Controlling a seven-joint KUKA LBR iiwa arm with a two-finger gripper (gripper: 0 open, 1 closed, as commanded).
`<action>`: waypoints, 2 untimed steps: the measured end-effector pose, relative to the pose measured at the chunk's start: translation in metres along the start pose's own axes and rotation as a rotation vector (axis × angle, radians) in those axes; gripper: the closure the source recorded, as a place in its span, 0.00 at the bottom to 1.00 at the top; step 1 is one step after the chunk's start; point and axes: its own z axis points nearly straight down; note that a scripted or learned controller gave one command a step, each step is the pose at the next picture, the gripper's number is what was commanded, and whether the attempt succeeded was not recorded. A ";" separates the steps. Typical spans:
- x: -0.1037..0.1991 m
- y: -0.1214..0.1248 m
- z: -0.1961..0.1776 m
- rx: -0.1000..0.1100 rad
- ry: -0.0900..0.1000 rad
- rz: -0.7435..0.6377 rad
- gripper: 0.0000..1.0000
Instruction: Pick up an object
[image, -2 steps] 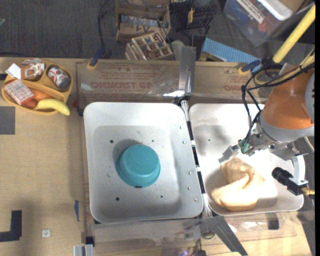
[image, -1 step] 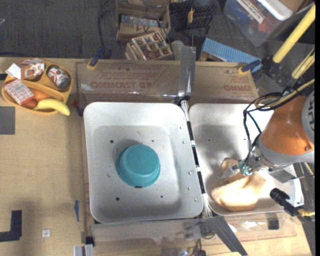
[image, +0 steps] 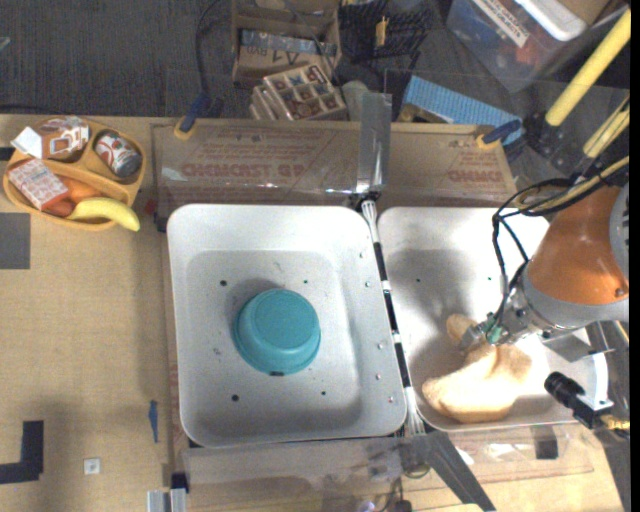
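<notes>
Reaching down into the lower right of the frame, the gripper (image: 492, 330) sits low in the right bin (image: 430, 240), right at the upper edge of a pale tan, bread-like object (image: 475, 392). Whether it has closed on anything I cannot tell; the wrist and cabling hide its tip from this angle. A smaller tan lump (image: 458, 325) lies just left of the gripper, touching or nearly touching the bigger piece.

Above the gripper rises the grey arm with its orange band (image: 575, 260), coming in from the right edge. Further out, the left bin (image: 190, 240) holds a teal bowl (image: 279, 331), turned upside down, near its centre and well apart from the arm. At the upper left of the frame a yellow tray (image: 25, 190) of toy food rests on the bench, with a banana (image: 106, 212) along its lower edge.

Judging by the pose, the step in hand is the descent onto the tan object, or the grasp itself. The next move calls for a firm close on that soft-looking piece, then a straight lift clear of the bin wall.
</notes>
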 end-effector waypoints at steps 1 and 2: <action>0.012 -0.004 0.010 0.005 0.000 0.183 1.00; 0.012 -0.004 0.011 0.006 0.001 0.184 0.00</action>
